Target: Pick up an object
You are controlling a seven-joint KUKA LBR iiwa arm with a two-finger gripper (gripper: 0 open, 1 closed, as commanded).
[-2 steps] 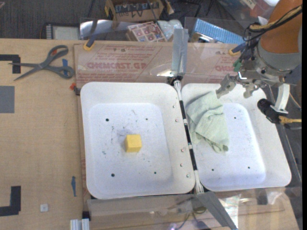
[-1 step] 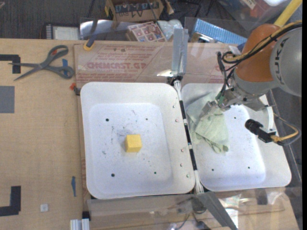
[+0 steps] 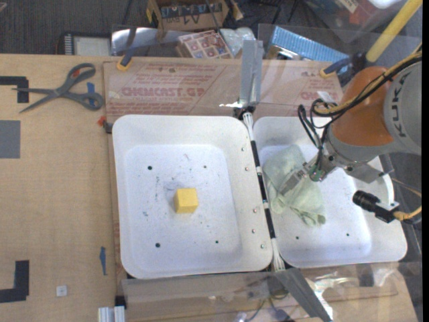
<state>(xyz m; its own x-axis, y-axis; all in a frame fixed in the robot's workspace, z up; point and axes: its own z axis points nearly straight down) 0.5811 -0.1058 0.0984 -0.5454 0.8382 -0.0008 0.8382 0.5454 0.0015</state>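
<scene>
Jaws: state cannot be told at this slant. Gripper [image 3: 295,180] sits low in the right bin [image 3: 385,243], its tip over a crumpled pale green cloth [image 3: 298,194].

Cloth: directly beneath and around the tip, spreading toward the bin's near side; whether the tip touches or holds it cannot be told.

Yellow block [image 3: 187,200]: well off to the left of the tip, across the divider, lying alone near the middle of the left bin [image 3: 134,146].

Arm [image 3: 365,116]: grey with orange band, entering from the right, black cables looped beside it.

Bench [image 3: 53,193]: tan board bearing scissors [image 3: 67,91] far left of the tip; printed cardboard sheet [image 3: 167,89] behind both bins; assorted clutter beyond.
</scene>
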